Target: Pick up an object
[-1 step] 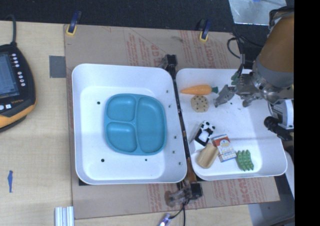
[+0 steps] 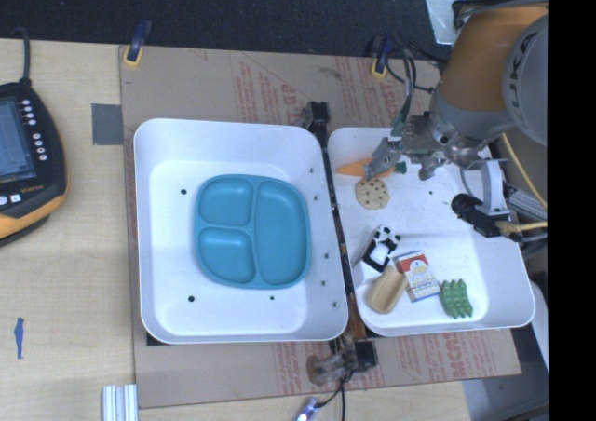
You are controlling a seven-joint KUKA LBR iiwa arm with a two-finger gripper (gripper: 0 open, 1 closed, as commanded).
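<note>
claw [image 2: 384,164] hangs low over the right bin [image 2: 503,317] beside the cookie [image 2: 372,192]; finger state unclear.

Grey arm [image 2: 521,65] with a broad orange band — black cables trailing beside its metal wrist.

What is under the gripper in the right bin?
Below the gripper lies an orange carrot-like piece, its right end covered by the gripper. A cookie sits just beside it in the right bin.
</note>
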